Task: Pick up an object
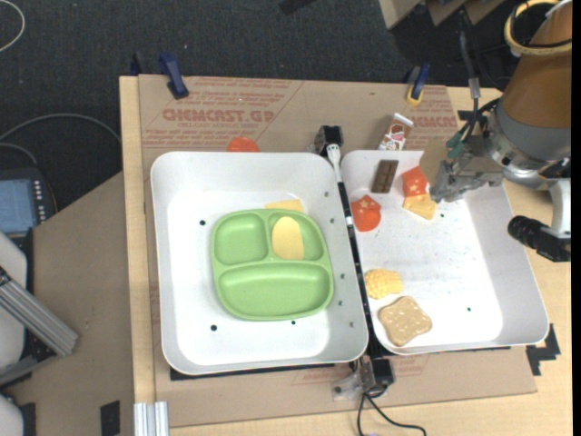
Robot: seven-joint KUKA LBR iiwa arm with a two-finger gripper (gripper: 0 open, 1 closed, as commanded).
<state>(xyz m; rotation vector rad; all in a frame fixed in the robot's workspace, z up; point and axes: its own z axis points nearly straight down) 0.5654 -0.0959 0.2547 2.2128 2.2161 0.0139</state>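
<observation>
You see two glossy white plastic bins: the left bin (182, 243) holds a smooth green divided plate (270, 266) with a yellow piece (288, 237) in one compartment. In the right bin (472, 271), the gripper (445, 187) hovers just beside a small yellow wedge (421, 207); I cannot tell its state. The wedge looks light, rigid, likely slippery plastic; pinch its flat faces. Nearby lie a red piece (366, 213) and a cracker (404, 320).

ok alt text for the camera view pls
The gripper hangs over the right bin, beside a yellow toy wedge among other toy foods. The left bin holds a green divided plate.
</observation>
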